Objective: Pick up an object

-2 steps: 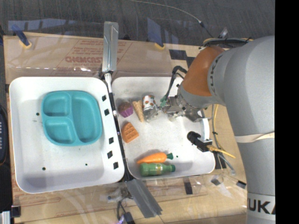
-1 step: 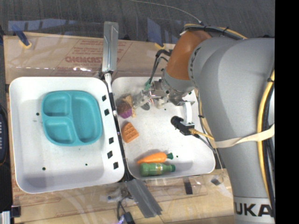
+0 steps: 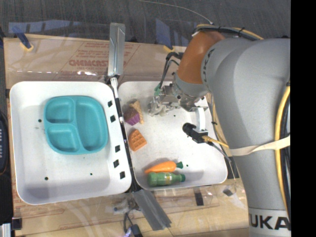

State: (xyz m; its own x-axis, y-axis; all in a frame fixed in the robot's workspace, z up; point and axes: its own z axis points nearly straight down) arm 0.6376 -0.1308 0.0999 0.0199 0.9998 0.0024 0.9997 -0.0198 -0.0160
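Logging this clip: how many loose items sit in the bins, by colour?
Teal: 1, divided plate
Purple: 1, toy
Orange: 2, waffle and carrot
Green: 1, bottle
Total: 5

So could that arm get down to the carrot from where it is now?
Probably yes. The carrot lies in the open near the front of the right bin, with nothing on top of it. The green bottle lies right beside it, so the gripper might bump that.
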